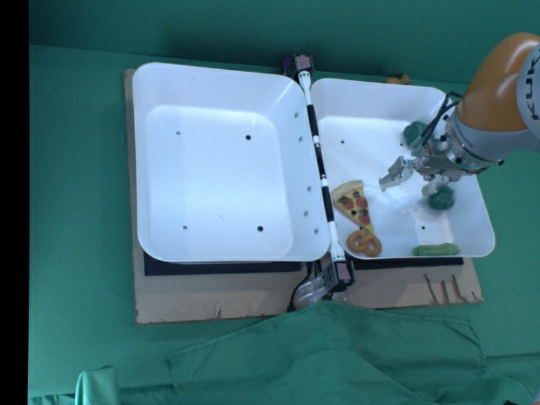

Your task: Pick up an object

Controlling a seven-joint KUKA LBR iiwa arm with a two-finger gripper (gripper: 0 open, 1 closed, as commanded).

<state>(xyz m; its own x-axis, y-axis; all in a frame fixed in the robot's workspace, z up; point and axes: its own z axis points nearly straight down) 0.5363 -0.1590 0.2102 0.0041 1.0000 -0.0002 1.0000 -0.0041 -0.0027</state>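
Two white bins sit side by side on a green surface, with a brown board under them. The left bin is the bigger one. The right bin has toy food in it.

A pizza slice lies near the left wall of the right bin. Just below it is a brown pretzel, close to the pizza but not clearly touching it. A long green piece lies at the bin's near edge, toward the right. A dark green lumpy toy sits above that one. Another dark green toy is farther back, partly hidden by the arm.

The grey and orange arm comes in from the right, over the right bin. Its claw is up above the bin floor, between the two dark green toys and to the right of the pizza. One silver finger points left. The claw looks spread apart, and nothing is between its fingers.

A green cloth lies crumpled at the front.
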